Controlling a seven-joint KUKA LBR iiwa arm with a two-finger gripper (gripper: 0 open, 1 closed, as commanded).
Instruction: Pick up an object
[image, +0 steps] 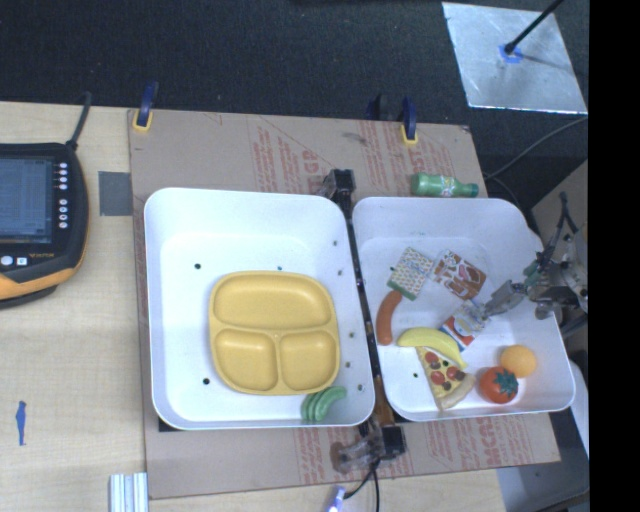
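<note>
While two white bins sit side by side on a cardboard sheet (300, 150), the left bin (180, 230) at frame centre holds a yellow divided tray (272, 330) and, at its lower right corner, a green pea pod (322, 403). Filling the centre right, the right bin (500, 215) contains a cluster of toy foods: a banana (428, 339), a pizza slice (444, 377), a sausage (387, 317), a tomato (498, 385), an orange (517, 360) and two small printed packets (412, 271) (459, 274). Entering from the right edge, the gripper (478, 318) reaches low over a small red-and-white item (460, 330) just beside the banana; whether it grasps anything cannot be told. A green bottle (444, 186) lies above the right bin, and a control pendant (35, 225) rests at far left.
</note>
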